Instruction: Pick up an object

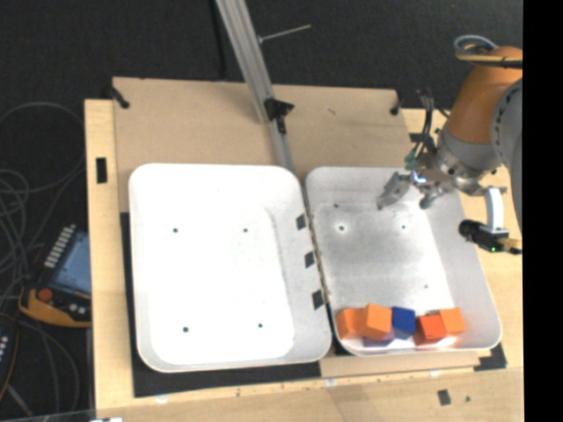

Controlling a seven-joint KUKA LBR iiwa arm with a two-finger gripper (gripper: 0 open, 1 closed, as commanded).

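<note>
So down at the bottom of the frame, lower right, the blocks are all bunched along the near wall of the right bin (457, 262): an orange block (353, 321) on the left, another orange block (379, 320) touching it, a blue block (403, 320) next, then two more orange ones (430, 328) (452, 320) at the right end. There's a purple bit (376, 341) peeking out under the second orange one, can't tell what it is. The left bin (215, 262) sits right beside it, mid-frame. Further up, upper right of the frame, the gripper (407, 193) hangs over the far end of the right bin, well apart from the blocks. Its fingers look spread apart with nothing between them. A grey metal pole (251, 60) slants up toward the top.
</note>
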